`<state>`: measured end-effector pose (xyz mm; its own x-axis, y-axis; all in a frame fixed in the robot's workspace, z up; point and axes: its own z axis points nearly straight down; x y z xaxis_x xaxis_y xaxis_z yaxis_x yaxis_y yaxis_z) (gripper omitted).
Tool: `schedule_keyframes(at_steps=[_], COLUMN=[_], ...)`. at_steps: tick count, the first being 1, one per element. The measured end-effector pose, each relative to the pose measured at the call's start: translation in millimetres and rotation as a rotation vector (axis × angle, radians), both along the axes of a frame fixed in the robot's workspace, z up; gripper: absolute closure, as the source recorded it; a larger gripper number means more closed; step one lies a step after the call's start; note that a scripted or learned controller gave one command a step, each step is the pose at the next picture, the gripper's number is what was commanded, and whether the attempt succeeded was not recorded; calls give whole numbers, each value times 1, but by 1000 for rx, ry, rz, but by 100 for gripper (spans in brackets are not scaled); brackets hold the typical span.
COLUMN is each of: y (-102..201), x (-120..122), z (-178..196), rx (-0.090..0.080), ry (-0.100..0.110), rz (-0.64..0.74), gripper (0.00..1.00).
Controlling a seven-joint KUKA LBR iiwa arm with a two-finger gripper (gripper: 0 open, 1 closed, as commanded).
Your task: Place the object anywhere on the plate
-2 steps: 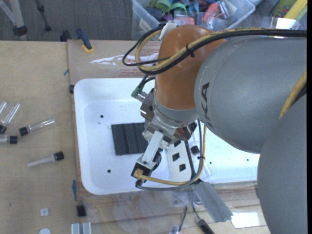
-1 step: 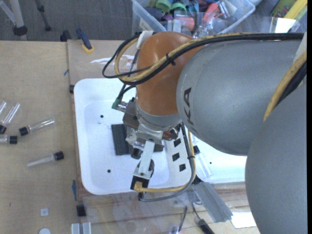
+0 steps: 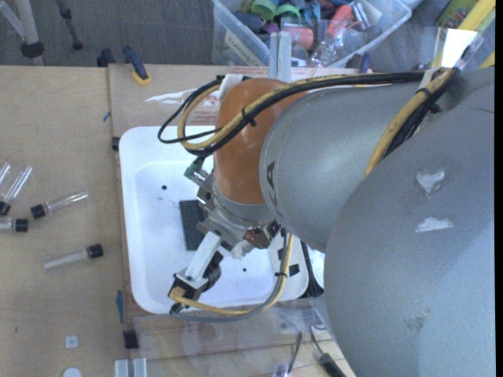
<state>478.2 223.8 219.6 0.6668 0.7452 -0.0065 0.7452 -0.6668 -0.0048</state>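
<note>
- White plastic formed the bin (image 3: 141, 210); a dark flat slab (image 3: 191, 225), judged to be the task object, lay on its floor just left of the gripper (image 3: 245, 242).
- Gripper state could not be determined, as the orange-banded wrist covered it.
- Recommended procedure: centre squarely over the slab, grip across its narrow sides, and verify the hold before lifting.
- The bin floor looked smooth, so a thin slab could slide.
- The wooden bench (image 3: 47, 116) bore capped vials (image 3: 67, 203); a clear tote (image 3: 228, 30) of coloured toys stood behind.
</note>
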Motion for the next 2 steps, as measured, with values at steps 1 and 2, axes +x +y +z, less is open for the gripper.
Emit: schedule_keyframes(at_steps=[1,2], y=[-61,-3], x=[1,1], z=[88,19], rx=[0,0], ry=[-4,-4], rz=[52,-177], gripper=[100,100])
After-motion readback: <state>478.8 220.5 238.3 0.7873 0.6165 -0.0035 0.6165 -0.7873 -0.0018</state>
